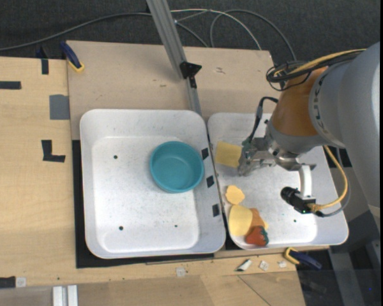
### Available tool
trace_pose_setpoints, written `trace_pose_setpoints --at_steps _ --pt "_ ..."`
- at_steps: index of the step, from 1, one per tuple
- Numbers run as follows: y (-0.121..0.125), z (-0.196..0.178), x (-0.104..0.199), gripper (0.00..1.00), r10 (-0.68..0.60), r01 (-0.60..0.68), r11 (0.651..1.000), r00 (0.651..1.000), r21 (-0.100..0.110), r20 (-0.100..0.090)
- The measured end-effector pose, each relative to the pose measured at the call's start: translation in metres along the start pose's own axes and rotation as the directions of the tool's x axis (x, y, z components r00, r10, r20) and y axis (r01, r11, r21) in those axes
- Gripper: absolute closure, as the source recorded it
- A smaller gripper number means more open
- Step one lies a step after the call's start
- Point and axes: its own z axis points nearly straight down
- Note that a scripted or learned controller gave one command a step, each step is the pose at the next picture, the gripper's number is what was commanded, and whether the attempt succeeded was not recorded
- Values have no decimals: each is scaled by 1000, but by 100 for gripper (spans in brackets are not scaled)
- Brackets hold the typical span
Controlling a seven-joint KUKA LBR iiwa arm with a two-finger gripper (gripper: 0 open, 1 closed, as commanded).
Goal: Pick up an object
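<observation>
The arm [319, 107] comes in from the right and bends down over the right bin [325, 231], its orange band sitting just above the wrist. The jaws [247, 163] hang low over the upper left part of that bin, right at the edge of a pale yellow block [227, 153]. The block lies on the bin floor close to the bin's left wall, and the metal tips look to be touching or all but touching its right side. From where I stand I cannot tell whether the jaws are spread or closed, nor whether the block sits between them.

Further down the same bin, near its lower left corner, there is a small cluster of things: a little yellow piece [235, 194], below it a larger rounded yellow object [240, 219], and against that something orange and red [258, 234]. They lie touching one another, well apart from the jaws.

A black fitting [296, 199] with a yellow cable hangs off the wrist over the middle of the right bin.

The left bin [108, 234] holds a blue bowl [176, 166], upright, toward its right side. Both bins rest side by side on the wooden table [25, 196], and a grey metal pole [169, 34] slants across the top of the scene.
</observation>
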Motion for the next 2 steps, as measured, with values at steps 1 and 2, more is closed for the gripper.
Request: trace_pose_setpoints --at_steps 1,2 --pt "8 -47 -5 100 2 -2 1000 1000 -6 2" --pt "7 -110 -6 100 2 -2 1000 1000 -9 2"
